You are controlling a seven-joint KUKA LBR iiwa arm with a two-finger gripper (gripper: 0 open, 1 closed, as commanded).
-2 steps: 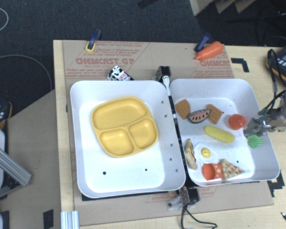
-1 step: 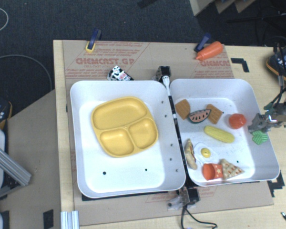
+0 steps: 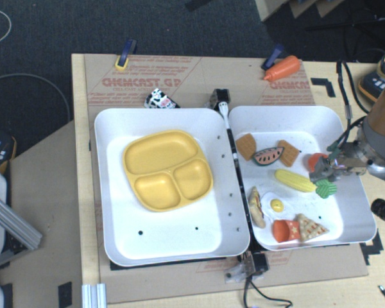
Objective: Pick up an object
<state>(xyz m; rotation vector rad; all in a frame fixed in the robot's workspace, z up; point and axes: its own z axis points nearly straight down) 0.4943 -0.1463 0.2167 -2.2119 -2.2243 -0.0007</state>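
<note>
The arm (image 3: 378,136) reaches in over the right-hand bin (image 3: 346,201), and its hand (image 3: 328,167) sits low at that bin's right side, just beside a red piece (image 3: 316,160) and a green leafy piece (image 3: 326,188); by my reading the step in hand is the approach to a grasp, with nothing yet lifted. Whether the hand is apart, together or clamped on anything I cannot tell, since the metal parts blur into the toys beneath them. The next move, as I judge it, calls for settling squarely on one piece, most likely the red one touching the hand's near edge, closing, and rising straight so that neighbours are not dragged along. On the worktop (image 3: 83,172) the left-hand bin (image 3: 112,230) holds a yellow divided plate (image 3: 167,170) with three compartments, all bare, lying slightly askew toward the bin's upper half. The right-hand bin carries the toy food: a yellow corn cob (image 3: 294,181) near the middle, a watermelon slice (image 3: 268,155) above it with a brown cracker-like piece (image 3: 246,146) to its left and a smaller brown piece (image 3: 288,152) to its right, a fried egg (image 3: 275,205) lower down beside a pale bread-like piece (image 3: 255,207), then a pizza wedge (image 3: 310,227) touching a red-orange piece (image 3: 280,230) at the bottom edge. An orange carrot (image 3: 282,68) lies outside the bins, on the worktop's far edge.
</note>
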